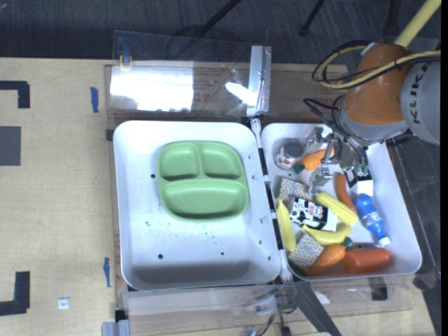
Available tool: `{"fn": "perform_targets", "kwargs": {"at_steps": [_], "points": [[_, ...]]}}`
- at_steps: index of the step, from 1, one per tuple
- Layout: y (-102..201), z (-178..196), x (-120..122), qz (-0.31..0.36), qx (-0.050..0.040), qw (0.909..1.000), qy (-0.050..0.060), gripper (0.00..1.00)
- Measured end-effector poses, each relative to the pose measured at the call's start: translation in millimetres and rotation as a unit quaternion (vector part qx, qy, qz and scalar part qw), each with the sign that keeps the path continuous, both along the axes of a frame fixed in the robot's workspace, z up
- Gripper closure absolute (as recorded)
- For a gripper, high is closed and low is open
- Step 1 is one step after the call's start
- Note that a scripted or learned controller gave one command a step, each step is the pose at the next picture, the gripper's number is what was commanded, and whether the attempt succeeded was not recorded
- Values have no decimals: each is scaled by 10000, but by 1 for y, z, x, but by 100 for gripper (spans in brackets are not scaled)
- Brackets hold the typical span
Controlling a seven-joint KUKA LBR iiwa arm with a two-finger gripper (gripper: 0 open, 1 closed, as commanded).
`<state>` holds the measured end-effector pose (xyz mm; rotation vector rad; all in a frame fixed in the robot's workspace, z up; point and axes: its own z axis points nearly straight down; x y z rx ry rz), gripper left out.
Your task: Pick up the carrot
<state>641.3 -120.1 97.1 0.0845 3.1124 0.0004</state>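
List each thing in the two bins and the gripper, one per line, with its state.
Green tray: flat in left bin, compartments bare.
Carrot: lying at right bin's near edge, untouched.
Blue bottle: on its side.
Banana: lying in the pile.
Gripper: low over right bin's far end, by a small orange piece.

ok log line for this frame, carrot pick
task: pick carrot | tool: low over right bin, rear | carrot: front of bin, beside red sausage, not held | green plate: left bin
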Motion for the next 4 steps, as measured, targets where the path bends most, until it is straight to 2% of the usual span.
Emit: {"fn": "perform_targets", "kwargs": {"at_steps": [1,2,3,4], "points": [[9,-1,17,1179,-24,9930,43,0],[-31,59,-6,2160,-29,9763,95,0],[-32,89,-40,408,1,9991,127,0],[-11,90,22,1528,-20,9882,93,0]]}}
